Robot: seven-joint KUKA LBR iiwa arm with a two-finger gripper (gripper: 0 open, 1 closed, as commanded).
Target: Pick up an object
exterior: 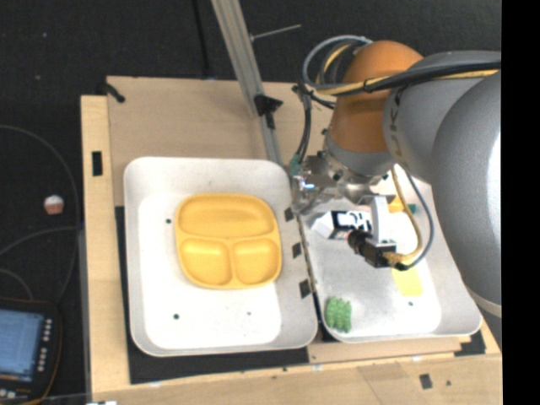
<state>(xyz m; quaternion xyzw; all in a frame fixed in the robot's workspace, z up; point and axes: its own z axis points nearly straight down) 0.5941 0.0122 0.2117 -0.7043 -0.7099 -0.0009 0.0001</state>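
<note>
While end effector [321, 194] hangs over far side of right bin [439, 321], state unreadable, green block [338, 312] lies apart, near side.

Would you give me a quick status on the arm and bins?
Gripper over right bin, far end near the divide. Green block at that bin's near edge, untouched. Yellow divided tray in left bin.

Yellow divided tray [228, 240] in white bin [153, 298]

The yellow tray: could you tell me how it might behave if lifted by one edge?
The tray looks like moulded plastic, so probably stiff and light. Wide and shallow, it may tilt from an edge grip. Lying flat, it should slide, not roll.
</note>
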